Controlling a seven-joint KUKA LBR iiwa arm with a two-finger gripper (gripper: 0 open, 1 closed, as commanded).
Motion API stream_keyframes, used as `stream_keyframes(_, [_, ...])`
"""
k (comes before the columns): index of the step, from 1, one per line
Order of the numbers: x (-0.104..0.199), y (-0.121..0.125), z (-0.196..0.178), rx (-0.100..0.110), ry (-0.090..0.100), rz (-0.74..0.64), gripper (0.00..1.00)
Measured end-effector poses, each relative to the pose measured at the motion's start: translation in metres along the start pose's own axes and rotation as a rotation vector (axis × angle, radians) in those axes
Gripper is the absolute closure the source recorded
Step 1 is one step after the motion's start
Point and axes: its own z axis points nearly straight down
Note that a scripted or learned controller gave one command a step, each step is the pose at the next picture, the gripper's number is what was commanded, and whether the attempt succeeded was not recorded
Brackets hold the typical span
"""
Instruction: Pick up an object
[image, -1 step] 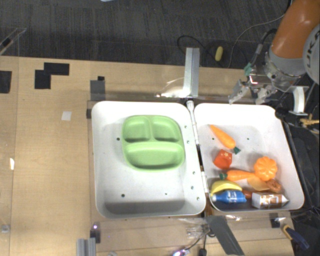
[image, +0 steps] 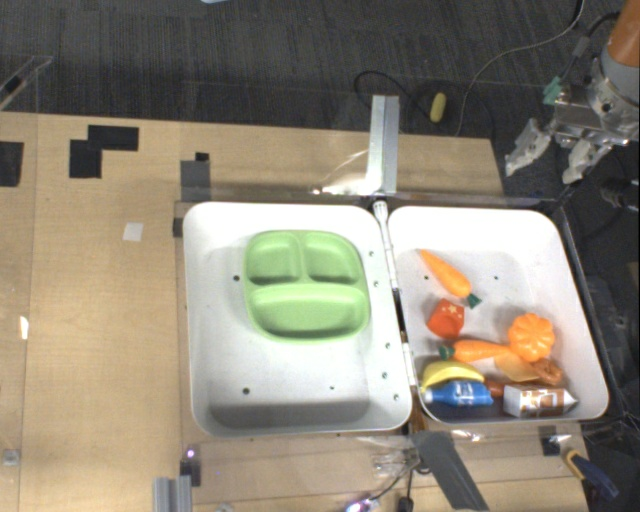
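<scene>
The gripper (image: 553, 152) hangs beyond the right bin's (image: 500, 225) far right corner, jaws spread, seemingly empty; the carrot (image: 445, 272) lies alone at the bin's far left; best descend there, clear of the crowded near pile.

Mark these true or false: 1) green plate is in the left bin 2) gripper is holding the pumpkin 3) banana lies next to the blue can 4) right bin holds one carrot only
1) True: the green plate lies in the left bin.
2) False: the gripper is open above the right bin's far corner; the pumpkin lies in that bin.
3) True: the banana touches the blue can.
4) False: two carrots, one and another.
</scene>
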Motion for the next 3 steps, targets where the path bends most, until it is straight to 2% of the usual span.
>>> stream_keyframes(1, [0.052,-0.011,0.107,0.003,0.002,-0.151,0.00])
stream_keyframes(2, [0.055,-0.020,0.234,-0.001,0.003,-0.280,0.00])
stream_keyframes(3, [0.056,-0.017,0.223,-0.005,0.005,-0.282,1.00])
